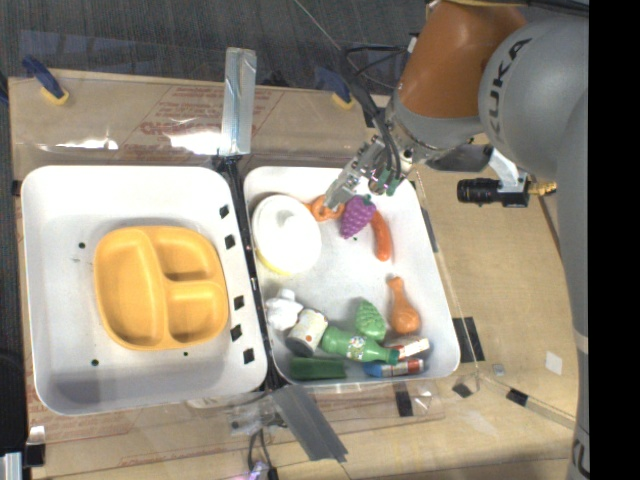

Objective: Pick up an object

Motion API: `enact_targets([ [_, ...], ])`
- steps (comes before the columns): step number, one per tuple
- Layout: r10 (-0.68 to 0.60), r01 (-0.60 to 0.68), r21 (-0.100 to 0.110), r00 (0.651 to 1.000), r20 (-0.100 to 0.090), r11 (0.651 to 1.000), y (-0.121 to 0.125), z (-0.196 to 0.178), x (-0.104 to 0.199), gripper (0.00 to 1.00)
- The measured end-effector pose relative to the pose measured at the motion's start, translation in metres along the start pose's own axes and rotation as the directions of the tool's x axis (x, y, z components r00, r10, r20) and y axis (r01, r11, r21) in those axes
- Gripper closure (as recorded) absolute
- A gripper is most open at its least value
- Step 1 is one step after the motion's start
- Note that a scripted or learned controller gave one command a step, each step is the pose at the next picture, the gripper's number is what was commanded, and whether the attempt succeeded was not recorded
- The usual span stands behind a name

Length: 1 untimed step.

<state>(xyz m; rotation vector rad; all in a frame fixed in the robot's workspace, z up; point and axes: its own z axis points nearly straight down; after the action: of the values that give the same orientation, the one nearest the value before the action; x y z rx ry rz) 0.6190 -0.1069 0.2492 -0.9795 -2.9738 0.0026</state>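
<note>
Landmark: right shallow white plastic bin (432, 268), all places given from it
Near edge of it: green plastic bottle (352, 345) lying on its side, dark green stick-like piece (318, 369) and a red-and-blue marker-like item (400, 366) just beside, white crumpled toy (283, 312) at the near left corner
Near right part: tan drumstick-shaped toy (402, 308), beside a small green ridged toy (370, 317)
Middle left: round white and pale yellow lid-like dish (285, 233)
Far part: orange sausage-shaped toy (382, 236), purple toy grape bunch (357, 216) just left of it, orange ring-like piece (322, 208) further left
Gripper (368, 182): low over the far part, right above the purple toy grape bunch and seemingly touching its top; cannot tell spread or pressed together
Left of it: left shallow white plastic bin (45, 268), touching side by side, holding a yellow divided plastic tray (160, 286)
Beyond it: grey arm with orange band (450, 58)
</note>
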Motion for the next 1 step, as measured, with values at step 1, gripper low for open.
enact_targets([
  [1,0.232,-0.232,-0.004,0.973,0.007,0.973,0.0051,-0.0275,-0.0295,1.00],
])
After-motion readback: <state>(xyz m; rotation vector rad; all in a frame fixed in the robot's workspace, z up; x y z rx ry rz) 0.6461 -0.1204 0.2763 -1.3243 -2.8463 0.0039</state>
